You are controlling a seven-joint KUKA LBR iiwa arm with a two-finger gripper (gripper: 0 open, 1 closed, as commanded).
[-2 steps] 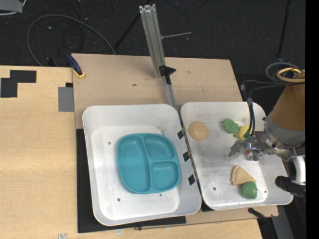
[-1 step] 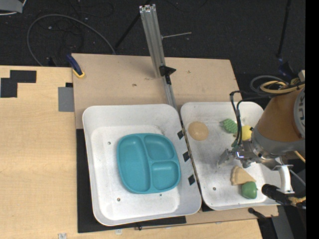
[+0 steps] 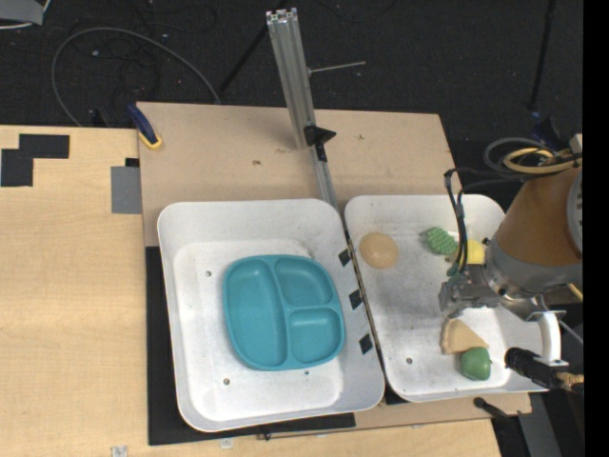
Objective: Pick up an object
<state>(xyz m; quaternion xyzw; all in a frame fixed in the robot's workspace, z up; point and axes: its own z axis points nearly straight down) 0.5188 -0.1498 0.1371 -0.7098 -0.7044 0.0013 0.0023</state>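
My gripper (image 3: 463, 298) reaches into the right bin (image 3: 409, 293) from the right, low over its right half. Just below it lies a tan wedge-shaped piece (image 3: 461, 335), with a green round object (image 3: 475, 363) touching the wedge's lower edge. A yellow object (image 3: 473, 252) and a bumpy green object (image 3: 440, 241) lie just above the gripper, partly hidden by the arm's cable. A round tan ball (image 3: 378, 250) rests near the bin's upper left.
The left bin (image 3: 190, 246) holds a teal divided plate (image 3: 283, 309). A metal post (image 3: 293, 74) rises behind the bins. Black clips (image 3: 354, 298) sit along the seam between the bins. The arm's orange-banded body (image 3: 538, 227) covers the right bin's right edge.
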